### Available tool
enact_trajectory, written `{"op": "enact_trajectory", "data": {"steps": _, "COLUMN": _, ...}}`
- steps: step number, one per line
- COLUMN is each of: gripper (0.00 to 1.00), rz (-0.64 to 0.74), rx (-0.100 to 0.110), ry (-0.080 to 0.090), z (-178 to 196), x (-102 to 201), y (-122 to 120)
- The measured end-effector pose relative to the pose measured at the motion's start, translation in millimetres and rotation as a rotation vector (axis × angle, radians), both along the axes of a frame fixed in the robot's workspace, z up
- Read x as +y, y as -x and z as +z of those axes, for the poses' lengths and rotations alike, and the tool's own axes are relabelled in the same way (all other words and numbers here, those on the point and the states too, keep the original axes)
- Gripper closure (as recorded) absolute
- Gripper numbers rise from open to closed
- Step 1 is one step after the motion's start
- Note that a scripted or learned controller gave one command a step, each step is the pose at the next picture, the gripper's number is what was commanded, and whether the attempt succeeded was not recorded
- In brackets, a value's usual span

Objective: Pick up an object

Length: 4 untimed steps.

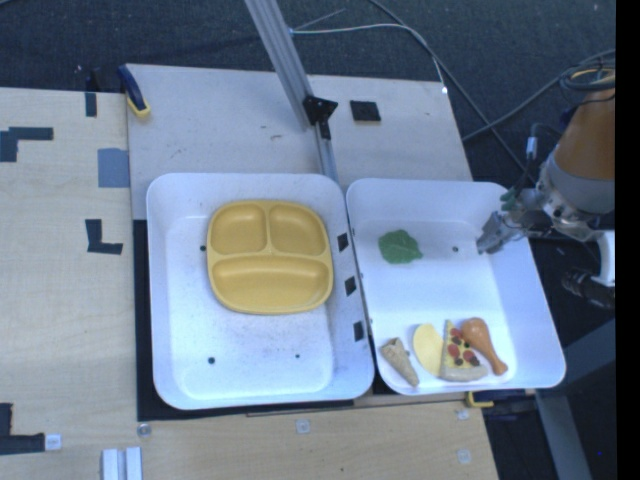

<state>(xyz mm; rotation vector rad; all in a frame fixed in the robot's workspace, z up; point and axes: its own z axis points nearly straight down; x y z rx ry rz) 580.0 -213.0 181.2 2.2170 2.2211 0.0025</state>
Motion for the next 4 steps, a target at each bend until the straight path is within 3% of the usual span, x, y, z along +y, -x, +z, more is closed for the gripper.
{"op": "enact_trajectory", "data": {"steps": 1, "gripper": 1.0, "rz": 0.0, "rx": 0.003, "ry": -0.001, "z": 25.3, "x": 0.6, "y": -0.5}}
{"op": "enact_trajectory", "data": {"steps": 3, "gripper": 1.0, "rz": 0.004, "rx": 0.005, "ry": -0.003, "z": 42.5, "x": 102.1, "y": 14.4}}
{"op": "enact_trajectory", "data": {"steps": 4, "gripper": 1.0, "rz": 0.003, "rx": 0.007, "ry": -0.002, "z": 33.1, "x": 155.9, "y": 27.5}}
